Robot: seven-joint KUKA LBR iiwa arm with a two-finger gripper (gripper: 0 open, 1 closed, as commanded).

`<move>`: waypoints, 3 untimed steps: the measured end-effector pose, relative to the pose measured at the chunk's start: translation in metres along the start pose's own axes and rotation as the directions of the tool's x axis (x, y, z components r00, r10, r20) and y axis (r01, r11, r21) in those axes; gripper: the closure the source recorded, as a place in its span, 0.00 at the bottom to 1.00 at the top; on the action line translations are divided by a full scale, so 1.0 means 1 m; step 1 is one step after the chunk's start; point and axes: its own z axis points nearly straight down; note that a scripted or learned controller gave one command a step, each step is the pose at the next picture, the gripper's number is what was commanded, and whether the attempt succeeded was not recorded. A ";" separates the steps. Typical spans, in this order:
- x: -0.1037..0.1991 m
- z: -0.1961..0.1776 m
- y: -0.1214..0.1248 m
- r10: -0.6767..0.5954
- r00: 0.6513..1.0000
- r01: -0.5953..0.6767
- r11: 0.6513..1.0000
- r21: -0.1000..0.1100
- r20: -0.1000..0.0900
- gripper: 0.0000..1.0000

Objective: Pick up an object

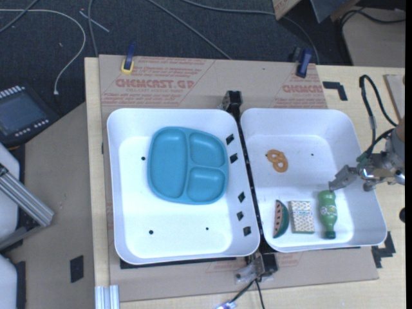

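The right bin [360, 134] holds several small items. A brown pretzel [277, 160] lies near its middle. Along the front wall sit a watermelon slice [279, 218], a speckled square cracker [301, 215] and a green bottle [327, 214] lying on its side. My gripper [353, 183] hangs over the bin's right part, just above and right of the green bottle. It is open, with nothing between its fingers, and the left fingertip [336, 183] is close to the bottle's cap end.
The left bin [129, 224] holds a blue divided plate [188, 165]. A black divider with clips [239, 172] runs between the bins. Cables [370, 102] lie on the bench at the right, and cardboard backs both bins.
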 end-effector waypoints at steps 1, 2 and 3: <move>0.002 0.062 -0.005 0.000 1.000 0.000 1.000 0.001 0.000 0.00; 0.003 0.097 -0.005 0.000 1.000 0.000 1.000 -0.001 0.000 0.00; 0.003 0.084 -0.004 0.000 1.000 0.000 1.000 -0.006 0.002 1.00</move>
